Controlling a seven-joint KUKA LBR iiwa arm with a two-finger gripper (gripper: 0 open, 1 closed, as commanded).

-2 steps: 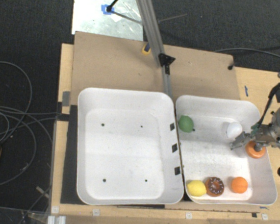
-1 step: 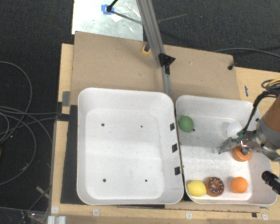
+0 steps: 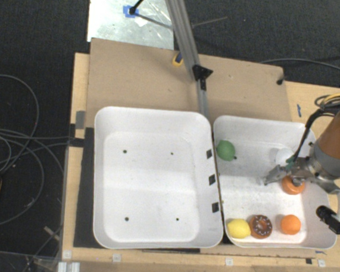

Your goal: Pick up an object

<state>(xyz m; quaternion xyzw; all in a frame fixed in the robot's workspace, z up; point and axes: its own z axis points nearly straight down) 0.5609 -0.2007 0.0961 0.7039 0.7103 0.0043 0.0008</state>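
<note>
Right bin [image 3: 260,132], contents as we log them: green ball [image 3: 226,150] near the left wall toward the far edge; yellow lemon [image 3: 239,229], brown donut [image 3: 261,227] and orange ball [image 3: 290,224] in a row along the near edge, lemon and donut touching; another orange obj. [image 3: 292,185] at mid-right. Gripper [image 3: 286,176] hangs low, right at that obj., arm coming over the right wall; we can't tell whether it's open or gripping anything. Left bin [image 3: 159,122]: white, adjoining.
</note>
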